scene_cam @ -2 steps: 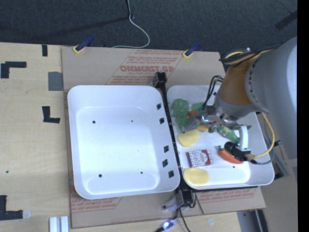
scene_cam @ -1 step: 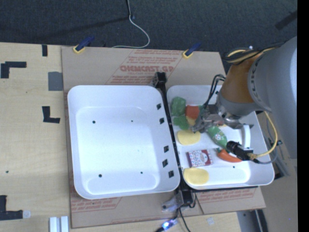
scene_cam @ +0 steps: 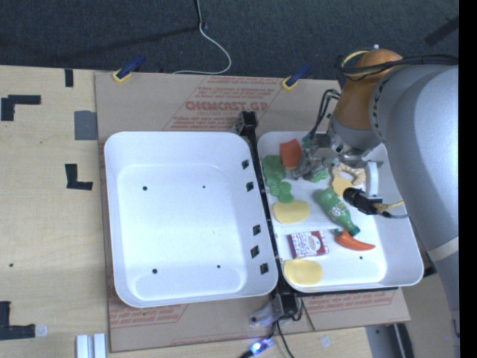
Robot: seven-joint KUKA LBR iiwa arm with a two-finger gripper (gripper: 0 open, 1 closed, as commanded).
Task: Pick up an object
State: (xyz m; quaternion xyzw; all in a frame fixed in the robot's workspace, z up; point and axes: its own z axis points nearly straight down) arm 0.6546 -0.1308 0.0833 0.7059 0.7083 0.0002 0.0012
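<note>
Fingers (scene_cam: 309,164), state unclear, low in right bin (scene_cam: 395,274), orange block (scene_cam: 291,152) just beside.

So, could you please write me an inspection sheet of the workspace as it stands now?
Surface: two shallow white bins, left bin and right bin, on brown cardboard.
Job's things: in the right bin, orange block, green bottle, red chilli pepper, two yellow pieces, red-and-white packet.
Clutter: nothing seen.
Gripper: gripper low over the right bin's far end.
Cables: thin white wire behind the bench.
Surroundings: blue clamps at the cardboard's far edge.
</note>
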